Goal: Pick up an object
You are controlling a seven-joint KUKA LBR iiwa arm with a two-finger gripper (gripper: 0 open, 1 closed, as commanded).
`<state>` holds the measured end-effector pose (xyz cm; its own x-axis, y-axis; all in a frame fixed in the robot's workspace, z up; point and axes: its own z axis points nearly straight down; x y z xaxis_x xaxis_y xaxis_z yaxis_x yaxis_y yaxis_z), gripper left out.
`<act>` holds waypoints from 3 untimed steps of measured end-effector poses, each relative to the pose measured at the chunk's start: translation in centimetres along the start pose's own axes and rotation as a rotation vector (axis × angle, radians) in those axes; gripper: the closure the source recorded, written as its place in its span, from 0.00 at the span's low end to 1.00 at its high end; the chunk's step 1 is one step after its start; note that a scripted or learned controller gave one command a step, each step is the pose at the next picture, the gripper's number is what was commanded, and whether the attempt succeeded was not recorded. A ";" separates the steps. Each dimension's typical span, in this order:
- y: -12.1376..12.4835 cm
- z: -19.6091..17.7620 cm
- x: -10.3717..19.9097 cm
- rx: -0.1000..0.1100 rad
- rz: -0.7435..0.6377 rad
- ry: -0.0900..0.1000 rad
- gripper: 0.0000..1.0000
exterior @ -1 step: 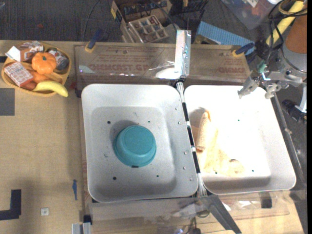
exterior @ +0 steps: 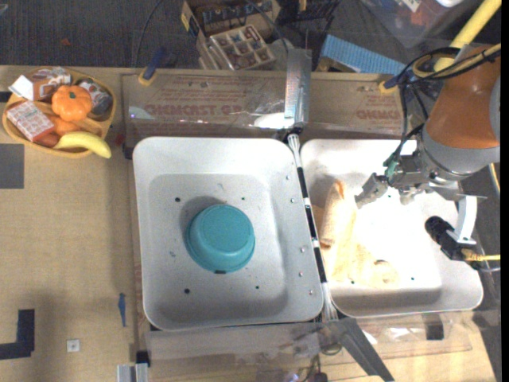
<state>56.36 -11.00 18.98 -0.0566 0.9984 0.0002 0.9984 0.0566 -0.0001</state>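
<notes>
My gripper (exterior: 390, 191) hangs over the upper middle of the right bin (exterior: 453, 293), and its two fingers stand open with nothing between them. Just left of it, against the bin's left wall, lies a pale tan roll-shaped object (exterior: 332, 221) with a small orange piece (exterior: 338, 188) at its upper end. Some pale, flat yellowish items (exterior: 367, 267) rest on the bin floor below the gripper. A teal bowl (exterior: 221, 237) lies upside down in the middle of the left bin (exterior: 159, 165).
The grey arm with its orange band (exterior: 469, 110) comes in from the upper right, and a black cable connector (exterior: 445, 235) hangs over the right bin's right side. On the bench at far left stands a basket of toy food (exterior: 56, 114). A cardboard wall (exterior: 215, 106) runs behind both bins.
</notes>
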 end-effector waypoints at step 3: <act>0.4 9.7 1.3 -0.017 -0.245 -0.005 0.00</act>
<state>56.68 -9.65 9.23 -0.2974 0.9547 -0.0071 0.9546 0.2975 0.0165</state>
